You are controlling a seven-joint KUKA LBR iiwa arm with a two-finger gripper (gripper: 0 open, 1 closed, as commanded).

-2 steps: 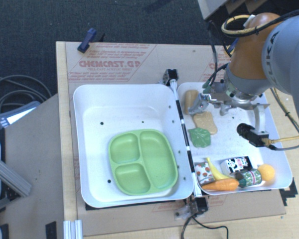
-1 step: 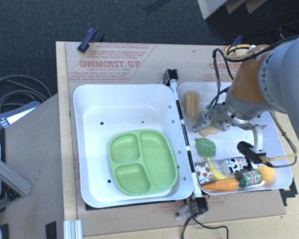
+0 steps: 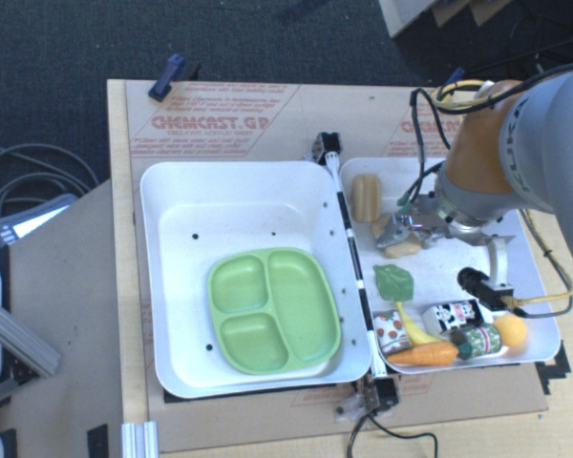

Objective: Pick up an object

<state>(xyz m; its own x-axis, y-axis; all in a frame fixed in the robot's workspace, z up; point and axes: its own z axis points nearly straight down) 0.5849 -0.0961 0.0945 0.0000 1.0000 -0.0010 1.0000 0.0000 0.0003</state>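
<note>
My gripper (image 3: pixel 404 229) hangs low in the upper part of the right bin (image 3: pixel 540 256), with the arm coming in from the right. Just under its tip lies a small tan piece (image 3: pixel 397 248); whether they touch is unclear. A tan cylinder (image 3: pixel 366 197) lies just to the left, by the bin's left wall. Below the gripper lies a green leaf-shaped item (image 3: pixel 393 281). Along the front edge lie a strawberry-print box (image 3: pixel 389 328), a banana (image 3: pixel 415 329), a carrot (image 3: pixel 423 354), a black-and-white carton (image 3: pixel 454 315), a green can (image 3: pixel 473 343) and a yellow lemon (image 3: pixel 512 332).
The left bin (image 3: pixel 172 218) holds a green divided plate (image 3: pixel 271 309). A divider rail (image 3: pixel 349 246) runs between the two bins. A blue clip (image 3: pixel 166 77) lies on the board behind the bins. Cables lie on the floor at the far left.
</note>
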